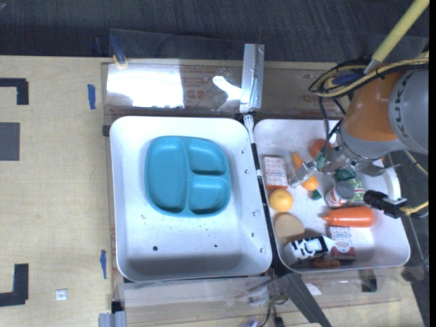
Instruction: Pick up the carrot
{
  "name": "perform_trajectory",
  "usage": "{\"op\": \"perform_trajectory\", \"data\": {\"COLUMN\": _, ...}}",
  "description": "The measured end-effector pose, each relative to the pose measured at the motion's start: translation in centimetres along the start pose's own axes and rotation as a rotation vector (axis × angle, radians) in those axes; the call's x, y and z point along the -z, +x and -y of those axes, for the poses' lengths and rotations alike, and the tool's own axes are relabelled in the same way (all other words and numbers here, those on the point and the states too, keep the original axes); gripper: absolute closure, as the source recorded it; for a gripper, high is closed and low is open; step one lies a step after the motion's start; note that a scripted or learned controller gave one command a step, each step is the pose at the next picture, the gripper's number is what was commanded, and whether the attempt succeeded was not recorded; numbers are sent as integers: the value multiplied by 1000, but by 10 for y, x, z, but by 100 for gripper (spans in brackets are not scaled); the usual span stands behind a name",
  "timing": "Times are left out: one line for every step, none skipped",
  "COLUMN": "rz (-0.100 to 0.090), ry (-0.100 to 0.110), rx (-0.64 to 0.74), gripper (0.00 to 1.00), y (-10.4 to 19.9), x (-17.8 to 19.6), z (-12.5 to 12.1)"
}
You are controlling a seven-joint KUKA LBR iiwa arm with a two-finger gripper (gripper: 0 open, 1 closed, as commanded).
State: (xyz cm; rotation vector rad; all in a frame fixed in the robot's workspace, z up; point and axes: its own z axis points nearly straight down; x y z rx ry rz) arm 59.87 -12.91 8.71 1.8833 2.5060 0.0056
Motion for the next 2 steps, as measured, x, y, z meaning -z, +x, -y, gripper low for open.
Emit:
{"op": "perform_trajectory", "data": {"rz": 4, "ry": -7, "rx": -3, "gripper": 100, "y": -2, "x": 12, "z": -1}}
{"op": "perform_trajectory", "data": {"rz": -1, "ry": -2, "rx": 236, "gripper": 100, "y": 82, "x": 108, "z": -24}}
